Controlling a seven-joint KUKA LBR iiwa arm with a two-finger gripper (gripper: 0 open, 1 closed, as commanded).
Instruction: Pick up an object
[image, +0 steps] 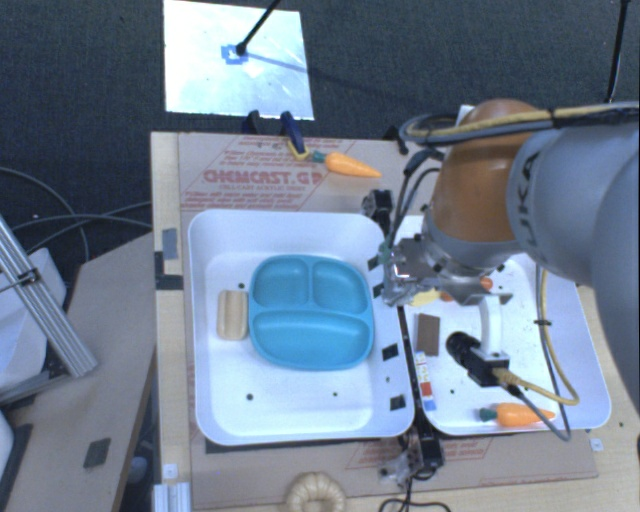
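My gripper (408, 282) hangs low over the left edge of the right bin (570, 340), close to the divider between the two bins. A small yellow thing (426, 297) peeks out just beneath it, and whether the gripper touches it is hidden. A brown block (428, 333) lies a little in front of the gripper. An orange toy carrot (517, 415) rests near the right bin's front edge. The left bin (225, 400) holds a blue divided plate (308, 311) and a pale wooden block (232, 314) to the plate's left.
A second toy carrot (345, 164) lies on the cardboard behind the bins, beside a blue clip (292, 130). A thin red-and-blue strip (427, 386) sits on the divider. The big grey and orange arm (530, 180) overhangs the back of the right bin.
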